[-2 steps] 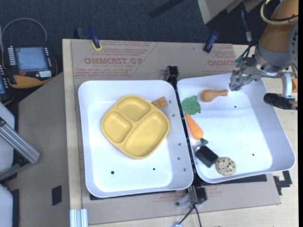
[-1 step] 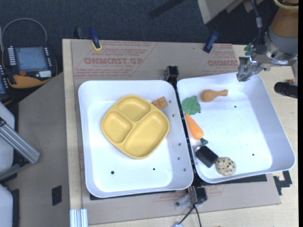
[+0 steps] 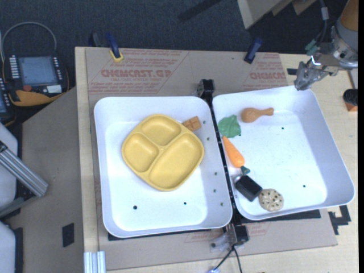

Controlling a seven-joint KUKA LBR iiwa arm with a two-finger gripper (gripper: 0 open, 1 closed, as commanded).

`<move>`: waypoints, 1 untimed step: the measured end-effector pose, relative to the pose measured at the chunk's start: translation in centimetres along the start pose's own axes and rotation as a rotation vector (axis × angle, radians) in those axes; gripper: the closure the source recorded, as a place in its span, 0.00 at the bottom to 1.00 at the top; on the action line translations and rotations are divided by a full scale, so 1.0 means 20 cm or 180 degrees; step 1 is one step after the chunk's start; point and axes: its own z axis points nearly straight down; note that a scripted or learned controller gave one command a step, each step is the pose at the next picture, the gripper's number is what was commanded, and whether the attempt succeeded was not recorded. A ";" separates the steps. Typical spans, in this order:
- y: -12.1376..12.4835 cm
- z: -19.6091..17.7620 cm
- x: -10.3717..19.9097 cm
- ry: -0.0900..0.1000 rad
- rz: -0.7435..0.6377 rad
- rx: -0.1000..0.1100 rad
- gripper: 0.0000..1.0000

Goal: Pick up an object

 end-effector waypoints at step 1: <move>0.01 -0.11 0.00 0.0001 -0.0004 0.0003 1.00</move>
